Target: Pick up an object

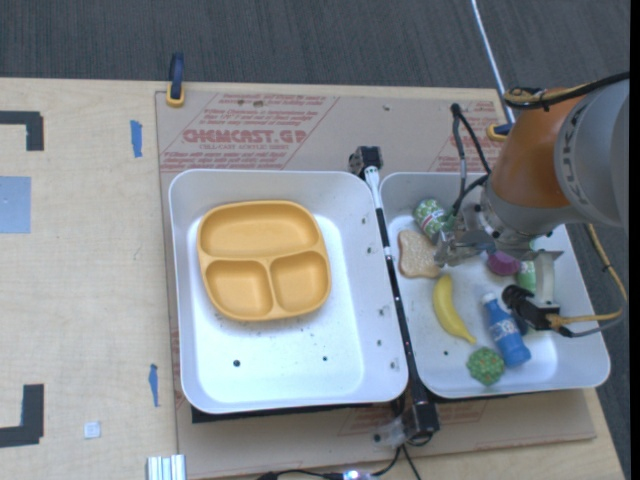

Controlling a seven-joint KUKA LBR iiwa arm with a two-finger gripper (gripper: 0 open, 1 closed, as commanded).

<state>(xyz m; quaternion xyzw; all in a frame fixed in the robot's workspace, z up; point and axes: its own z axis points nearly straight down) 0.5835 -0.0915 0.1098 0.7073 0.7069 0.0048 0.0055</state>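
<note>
From my feed I see the arm [560, 163] reaching in over the right bin [585, 373], its gripper [452, 248] low among the toys — I cannot tell how it is set. It sits just beside the slice of bread [416, 255] and the green can [431, 215]. A banana [450, 310] lies below the bread, a blue bottle [506, 334] and a green broccoli piece [487, 366] nearer the front. In the left bin [200, 368] rests a yellow divided plate [264, 258] — both bins sit on the worktop [80, 268]
</note>
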